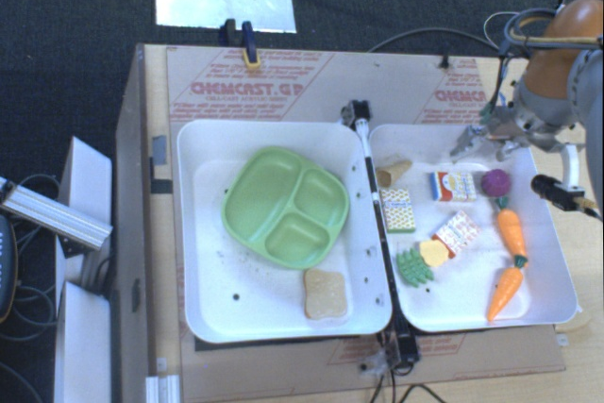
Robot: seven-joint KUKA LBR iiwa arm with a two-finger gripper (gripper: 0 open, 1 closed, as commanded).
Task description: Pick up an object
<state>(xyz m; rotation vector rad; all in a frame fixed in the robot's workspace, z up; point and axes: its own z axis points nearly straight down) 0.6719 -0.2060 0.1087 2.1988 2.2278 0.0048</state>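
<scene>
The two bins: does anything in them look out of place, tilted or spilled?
Nothing looks spilled or broken. The green plate in the left bin sits askew, turned at an angle to the bin walls. In the right bin, the toy foods lie scattered at mixed angles, such as the two carrots.

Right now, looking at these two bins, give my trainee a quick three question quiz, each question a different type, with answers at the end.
1. True or false: the green divided plate lies in the left bin.
2. How many toy carrots are in the right bin?
3. Which item sits nearest the gripper? A: the slice of bread. B: the purple round toy. C: the lower carrot.

Key
1. True.
2. Two: the lower carrot and the upper carrot, both near that bin's right side.
3. B. The gripper hovers at the right bin's far edge, above the purple round toy.
</scene>
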